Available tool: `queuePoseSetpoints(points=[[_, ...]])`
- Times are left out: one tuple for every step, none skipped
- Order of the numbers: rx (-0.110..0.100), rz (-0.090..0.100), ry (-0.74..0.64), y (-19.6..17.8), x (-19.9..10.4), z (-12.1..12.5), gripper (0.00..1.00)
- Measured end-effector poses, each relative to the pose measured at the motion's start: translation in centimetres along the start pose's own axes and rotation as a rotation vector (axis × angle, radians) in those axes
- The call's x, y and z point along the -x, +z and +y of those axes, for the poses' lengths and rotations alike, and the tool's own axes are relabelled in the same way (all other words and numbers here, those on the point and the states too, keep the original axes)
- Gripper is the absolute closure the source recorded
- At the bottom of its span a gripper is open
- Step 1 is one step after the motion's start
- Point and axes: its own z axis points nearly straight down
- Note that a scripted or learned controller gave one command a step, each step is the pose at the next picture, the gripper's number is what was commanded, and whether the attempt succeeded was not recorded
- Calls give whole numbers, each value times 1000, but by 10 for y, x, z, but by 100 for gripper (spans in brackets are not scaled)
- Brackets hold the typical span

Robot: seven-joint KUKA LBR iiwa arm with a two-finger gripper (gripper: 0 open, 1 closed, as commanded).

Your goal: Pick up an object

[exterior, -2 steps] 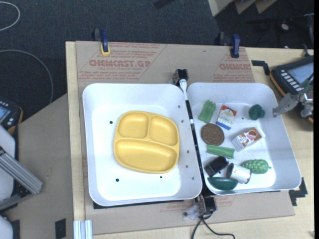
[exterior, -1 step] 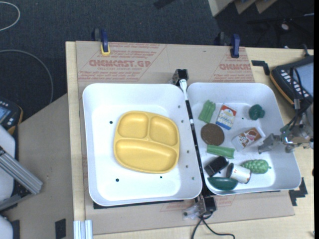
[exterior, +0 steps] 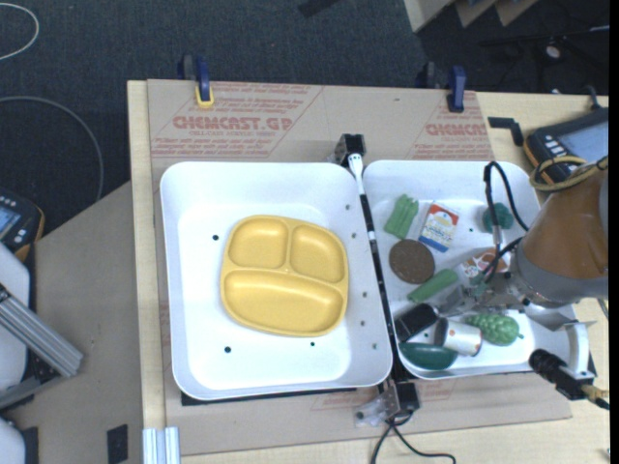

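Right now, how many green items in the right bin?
At least 4: a green block near the top left, a green stick mid-bin, a bumpy green piece and a dark green dish along the bottom. The arm may hide more.

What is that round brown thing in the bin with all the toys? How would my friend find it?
Look at the right bin, the crowded one beside the bin holding the yellow divided plate. Near its left wall, about halfway down, lies the round brown disc, just below a green ridged block. It is the one flat, dark brown circle there; its neighbours are green, white or black.
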Motion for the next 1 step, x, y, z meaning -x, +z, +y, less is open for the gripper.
queuePoseSetpoints(points=[[24, -5, -3, -216, -53, 3, 0]])
